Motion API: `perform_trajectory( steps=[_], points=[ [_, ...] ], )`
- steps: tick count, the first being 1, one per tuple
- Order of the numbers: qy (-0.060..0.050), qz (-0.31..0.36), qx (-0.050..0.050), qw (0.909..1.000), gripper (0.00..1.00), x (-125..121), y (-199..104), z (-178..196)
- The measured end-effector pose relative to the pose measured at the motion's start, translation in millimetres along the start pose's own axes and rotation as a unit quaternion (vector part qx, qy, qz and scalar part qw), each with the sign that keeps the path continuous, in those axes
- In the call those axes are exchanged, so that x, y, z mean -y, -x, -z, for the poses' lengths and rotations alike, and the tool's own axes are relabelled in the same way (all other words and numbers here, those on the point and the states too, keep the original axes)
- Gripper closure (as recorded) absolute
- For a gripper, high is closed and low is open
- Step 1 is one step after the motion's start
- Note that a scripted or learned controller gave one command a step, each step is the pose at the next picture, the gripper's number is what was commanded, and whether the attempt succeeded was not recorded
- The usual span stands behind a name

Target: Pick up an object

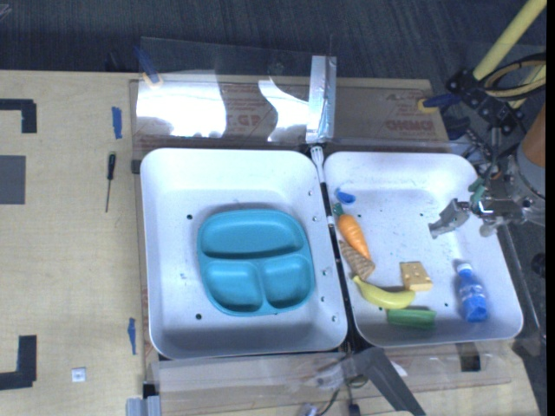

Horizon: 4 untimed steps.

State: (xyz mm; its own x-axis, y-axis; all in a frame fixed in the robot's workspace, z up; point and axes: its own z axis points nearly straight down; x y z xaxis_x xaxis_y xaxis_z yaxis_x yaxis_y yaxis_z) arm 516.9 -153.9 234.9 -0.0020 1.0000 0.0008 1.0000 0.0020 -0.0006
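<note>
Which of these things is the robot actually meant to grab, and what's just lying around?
For the job:
gripper
carrot
banana
blue bottle
green piece
yellow block
right bin

Lying about:
blue tray
left bin
screwdriver

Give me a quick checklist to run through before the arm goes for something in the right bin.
1. Hand above the right bin: ok, near its right side.
2. Hand free of any object: ok, nothing shows between its fingers.
3. Finger opening: cannot tell, too small and blurred.
4. Nearest target isolated: ok, blue bottle lies apart from the rest.
5. Other targets separated: not ok, carrot, banana and green piece crowd together near the yellow block.
6. Blue tray out of the way: ok, it lies in the left bin.
</note>
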Motion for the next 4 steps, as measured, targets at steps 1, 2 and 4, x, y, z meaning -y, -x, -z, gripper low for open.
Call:
perform_trajectory(
  steps=[1,2,4],
  points=[
    [-0.002,0.024,0.0,0.9997,0.0,38.2,-33.8,-48.6],
    [0.003,0.137,0.001,0.9906,0.0,12.3,1.0,-147.3],
    [0.004,0.016,0.001,0.9999,0.0,-3.8,-15.6,-147.3]
  ],
)
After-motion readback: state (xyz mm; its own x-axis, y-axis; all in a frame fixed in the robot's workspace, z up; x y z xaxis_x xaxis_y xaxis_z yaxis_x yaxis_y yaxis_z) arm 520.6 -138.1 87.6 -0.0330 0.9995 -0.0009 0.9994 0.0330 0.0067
